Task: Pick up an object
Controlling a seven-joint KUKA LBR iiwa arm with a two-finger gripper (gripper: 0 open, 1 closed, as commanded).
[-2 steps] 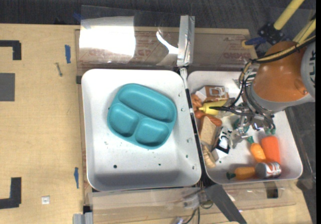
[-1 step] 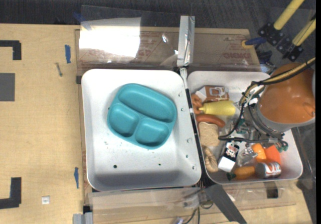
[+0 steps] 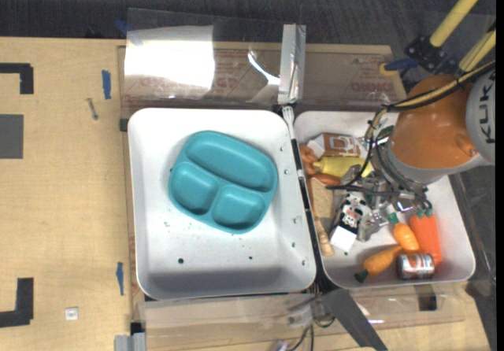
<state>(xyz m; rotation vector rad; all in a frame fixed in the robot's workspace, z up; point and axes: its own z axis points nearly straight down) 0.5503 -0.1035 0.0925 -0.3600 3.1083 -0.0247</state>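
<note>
gripper low over the cluttered right bin

plainly, the grey arm with its orange band reaches in from the right so that the two-finger metal gripper (image 3: 383, 201) hangs low over the shallow white right bin (image 3: 463, 263), where the small things to pick from lie heaped. whether it is open, closed or gripping anything i cannot tell (cables and metal parts crowd the spot). just beside it lie a small white-and-black boxy item (image 3: 349, 223), an orange carrot-shaped toy (image 3: 379, 258), a second orange carrot-like piece (image 3: 425, 233) and a shiny cylindrical metal can (image 3: 415, 265) on its side; the smooth, tapered shapes will likely slip. the shallow white left bin (image 3: 150, 255) holds a glossy teal three-compartment plastic tray (image 3: 224, 179), lying flat, well apart from the arm.
</note>
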